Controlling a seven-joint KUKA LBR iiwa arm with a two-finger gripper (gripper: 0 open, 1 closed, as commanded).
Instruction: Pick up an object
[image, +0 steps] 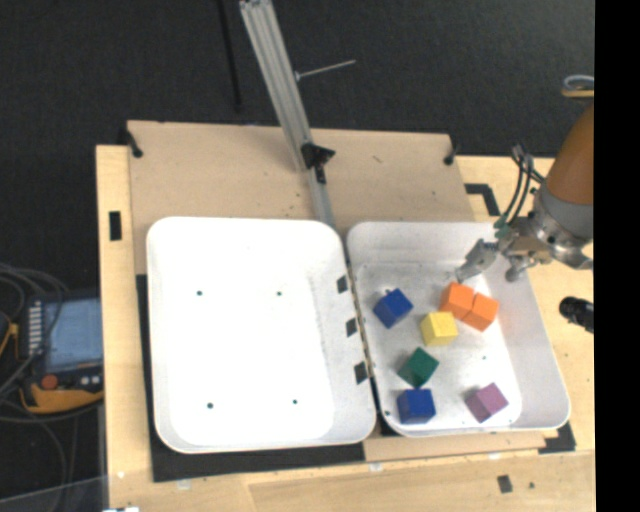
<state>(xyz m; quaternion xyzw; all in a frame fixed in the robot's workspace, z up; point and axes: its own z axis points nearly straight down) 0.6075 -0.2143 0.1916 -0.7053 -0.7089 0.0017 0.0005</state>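
White plastic bins sit side by side on the bench (250, 170), and from where I stand nothing has been lifted yet. The left bin (170, 330) plays no part so far. The right bin (540, 345) holds all the candidates: an orange block (470, 305), a yellow cube (438, 328) touching or just beside it, a blue cube (393, 306) nearer the divider, a green cube (418, 366) in the middle, a second blue cube (416, 404) at the near wall, and a purple cube (487, 401) toward the near right corner. Every one of them rests flat on the bin floor.

The arm (570, 170) reaches in from the right, and its end effector (495, 260) hangs over the far part of the right bin, just beyond the orange block. Its two fingers look spread apart, one angled toward the left and one pointing down, with nothing between them.

So I'd judge the task at its approach stage. No object is chosen for certain, though the orange block lies closest beneath the tool. Left to do: line up over a block, descend, close on it, and raise it clear. The yellow cube crowding the orange one could get in a finger's way.
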